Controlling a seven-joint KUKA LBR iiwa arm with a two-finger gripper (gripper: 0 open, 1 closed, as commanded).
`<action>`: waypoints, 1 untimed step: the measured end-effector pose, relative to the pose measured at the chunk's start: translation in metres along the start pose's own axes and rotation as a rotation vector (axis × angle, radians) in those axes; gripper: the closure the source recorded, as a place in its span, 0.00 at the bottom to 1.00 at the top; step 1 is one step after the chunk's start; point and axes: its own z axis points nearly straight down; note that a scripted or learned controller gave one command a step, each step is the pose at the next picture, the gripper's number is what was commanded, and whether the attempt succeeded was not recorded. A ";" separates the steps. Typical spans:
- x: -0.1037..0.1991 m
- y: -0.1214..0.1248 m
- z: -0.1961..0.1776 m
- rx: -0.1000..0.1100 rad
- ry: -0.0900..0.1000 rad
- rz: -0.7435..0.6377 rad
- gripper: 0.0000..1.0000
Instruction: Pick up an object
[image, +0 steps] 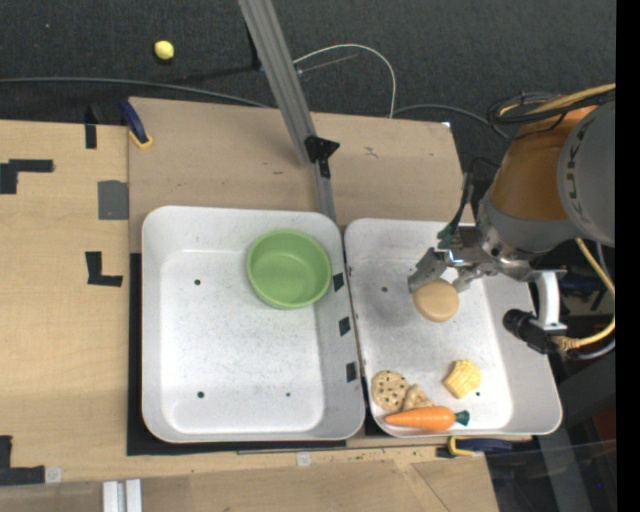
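Now at grasp step: claw (447, 277) open, just over bun (437, 301) in right bin (520, 400); next needs closing, then lift.

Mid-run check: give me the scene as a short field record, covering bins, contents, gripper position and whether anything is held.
left bin: holds a green bowl, upright, near the bin's far right corner
right bin: holds a tan round object, a cookie, a yellow piece and a carrot
near-edge group: cookie, yellow piece and carrot lie close together at the right bin's near end
gripper: over the right bin, directly above the tan round object
held: cannot tell; the tan round object sits at the fingertips, but a grasp is not clear
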 end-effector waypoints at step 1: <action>0.000 0.001 -0.046 -0.001 0.000 -0.001 1.00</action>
